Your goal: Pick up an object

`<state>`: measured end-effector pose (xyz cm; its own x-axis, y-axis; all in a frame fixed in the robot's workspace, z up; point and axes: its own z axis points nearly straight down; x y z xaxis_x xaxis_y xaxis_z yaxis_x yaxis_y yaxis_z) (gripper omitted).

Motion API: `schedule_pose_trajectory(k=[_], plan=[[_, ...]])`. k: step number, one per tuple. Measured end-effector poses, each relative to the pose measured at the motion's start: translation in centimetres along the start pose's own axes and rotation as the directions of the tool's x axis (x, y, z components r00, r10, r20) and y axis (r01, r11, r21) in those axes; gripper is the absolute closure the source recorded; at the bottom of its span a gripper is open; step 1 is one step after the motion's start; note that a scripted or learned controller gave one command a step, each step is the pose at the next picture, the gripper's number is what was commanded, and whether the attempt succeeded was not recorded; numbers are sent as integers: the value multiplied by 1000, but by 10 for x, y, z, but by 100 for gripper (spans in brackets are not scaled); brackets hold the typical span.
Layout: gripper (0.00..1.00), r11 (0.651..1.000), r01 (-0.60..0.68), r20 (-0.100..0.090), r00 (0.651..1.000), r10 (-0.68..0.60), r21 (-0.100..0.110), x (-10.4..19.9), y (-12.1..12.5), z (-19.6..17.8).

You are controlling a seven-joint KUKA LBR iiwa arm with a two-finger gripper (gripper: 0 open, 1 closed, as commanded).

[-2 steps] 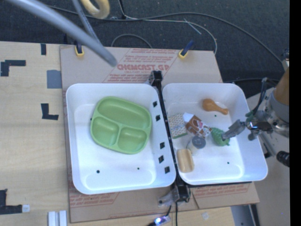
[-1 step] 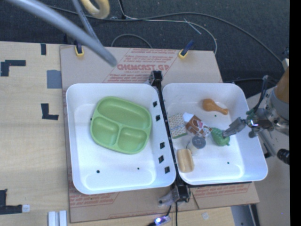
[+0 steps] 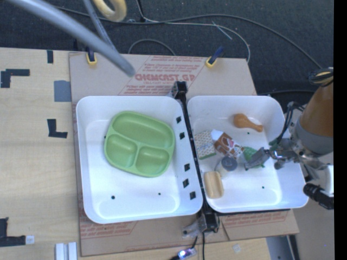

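Gripper (image 3: 259,160) sits low in the right bin (image 3: 271,196), just at three o'clock of the green toy (image 3: 249,154); its grip state cannot be told.

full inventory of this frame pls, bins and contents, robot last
bins: 2, white, side by side on the cardboard
plate: 1, green, three compartments, left bin
drumstick: 1, orange-brown, right bin, far side
bread: 1, tan, right bin, near edge by the divider
patterned piece: 1, green and white, right bin, by the divider
brown item: 1, brown and white, right bin, middle
round item: 1, dark grey, right bin, middle, just below the brown item
green item: 1, dark green, right bin, beside the gripper
cardboard: 1, brown with red print, under the bins
clamps: 2, yellow and blue, far edge of the cardboard
cables: several, black, behind the bench
arm: 1, grey with orange band, right side
gripper: 1, dark, low in the right bin
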<state>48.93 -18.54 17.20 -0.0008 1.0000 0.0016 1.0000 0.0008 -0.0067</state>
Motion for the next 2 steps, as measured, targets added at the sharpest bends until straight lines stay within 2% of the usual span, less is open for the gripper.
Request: schedule_pose_trajectory(k=[1,2], plan=[[0,1000,-1,0,1000,1,1,-5,-5,63],[0,1000,0,3,1000,0,-5,-4,-5,88]])
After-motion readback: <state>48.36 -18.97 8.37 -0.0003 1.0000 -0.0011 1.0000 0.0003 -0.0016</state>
